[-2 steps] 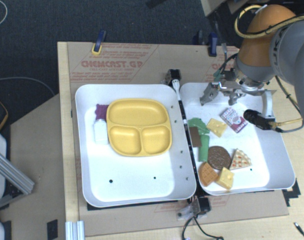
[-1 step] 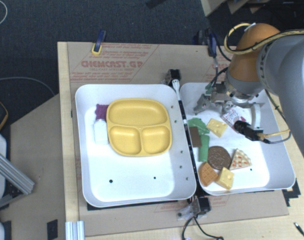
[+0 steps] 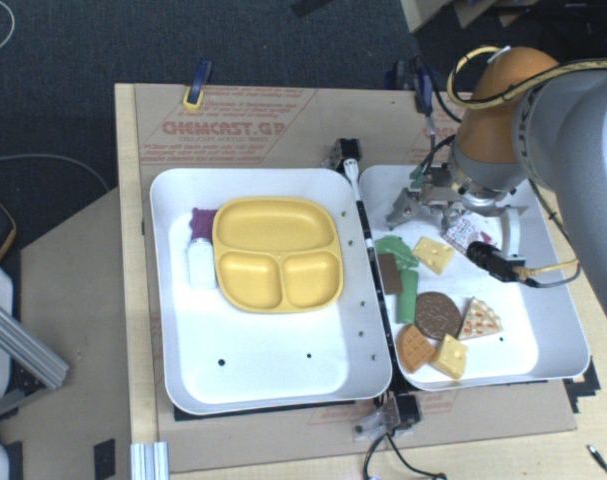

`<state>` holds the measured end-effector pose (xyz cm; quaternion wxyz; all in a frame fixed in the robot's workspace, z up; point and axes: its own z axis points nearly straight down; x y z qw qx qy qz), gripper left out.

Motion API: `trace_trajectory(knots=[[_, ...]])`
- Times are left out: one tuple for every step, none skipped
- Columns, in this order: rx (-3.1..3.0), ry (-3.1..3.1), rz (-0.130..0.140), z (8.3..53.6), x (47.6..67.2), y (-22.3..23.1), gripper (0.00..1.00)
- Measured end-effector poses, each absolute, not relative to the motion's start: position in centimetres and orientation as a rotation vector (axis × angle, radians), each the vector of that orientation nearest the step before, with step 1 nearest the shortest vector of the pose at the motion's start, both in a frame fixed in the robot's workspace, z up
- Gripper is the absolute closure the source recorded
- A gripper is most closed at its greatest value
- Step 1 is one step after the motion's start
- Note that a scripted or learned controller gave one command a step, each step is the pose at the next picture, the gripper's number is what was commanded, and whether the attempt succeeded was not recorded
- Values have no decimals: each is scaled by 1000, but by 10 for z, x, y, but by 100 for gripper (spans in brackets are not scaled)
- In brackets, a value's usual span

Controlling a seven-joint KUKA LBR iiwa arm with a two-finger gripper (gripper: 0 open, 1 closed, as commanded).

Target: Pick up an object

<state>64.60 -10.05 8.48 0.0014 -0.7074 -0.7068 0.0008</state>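
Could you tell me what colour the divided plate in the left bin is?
The three-compartment plastic plate is yellow, seen in the camera view.

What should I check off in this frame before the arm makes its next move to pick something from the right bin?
1. Gripper over the right white bin: ok, at its far end.
2. Object between the fingers: cannot tell, the wrist hides them.
3. Targets present: ok; pale yellow cheese wedge, round brown cookie, pizza slice toy lie in the bin.
4. Targets separated: not ok; the cookie touches neighbouring pieces.
5. Yellow divided plate out of the way: ok, in the left white bin.
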Motion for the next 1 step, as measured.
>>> trace_trajectory(knots=[[-2223, -2219, 0, 96, 647, -101, 100]])
